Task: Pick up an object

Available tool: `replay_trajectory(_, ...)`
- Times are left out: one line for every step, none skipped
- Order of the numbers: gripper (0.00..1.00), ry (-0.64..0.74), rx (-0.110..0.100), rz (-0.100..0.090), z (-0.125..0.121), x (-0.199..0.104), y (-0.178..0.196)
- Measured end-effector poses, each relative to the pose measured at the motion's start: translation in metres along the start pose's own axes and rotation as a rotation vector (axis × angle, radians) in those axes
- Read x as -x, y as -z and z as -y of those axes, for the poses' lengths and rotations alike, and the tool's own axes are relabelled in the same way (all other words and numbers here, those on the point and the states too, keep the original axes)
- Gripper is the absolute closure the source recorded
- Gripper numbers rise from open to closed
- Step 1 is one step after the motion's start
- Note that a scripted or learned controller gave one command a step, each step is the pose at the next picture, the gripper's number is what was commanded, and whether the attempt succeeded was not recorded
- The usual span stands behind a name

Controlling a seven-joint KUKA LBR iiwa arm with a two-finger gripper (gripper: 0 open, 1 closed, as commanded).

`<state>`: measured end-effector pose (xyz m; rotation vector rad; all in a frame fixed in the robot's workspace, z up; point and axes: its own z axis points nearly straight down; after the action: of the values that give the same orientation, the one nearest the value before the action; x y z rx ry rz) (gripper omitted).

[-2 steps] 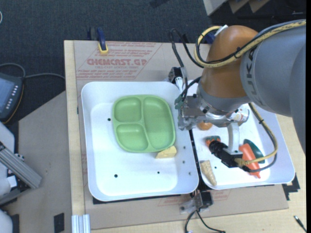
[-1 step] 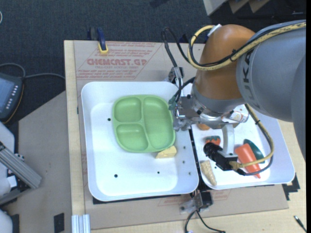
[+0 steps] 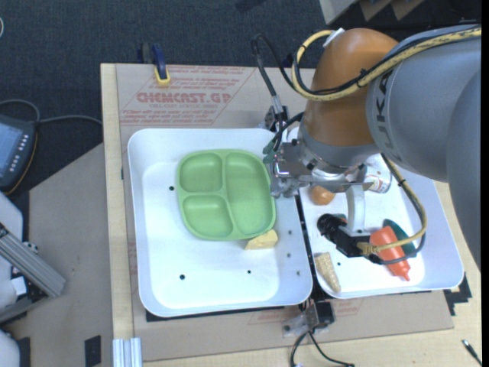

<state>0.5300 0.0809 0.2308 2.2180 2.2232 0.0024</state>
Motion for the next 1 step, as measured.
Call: replay_trajectory(1.0, -0.003, -0.006, 0.0, 0.0179, 0.0065, -0.0091)
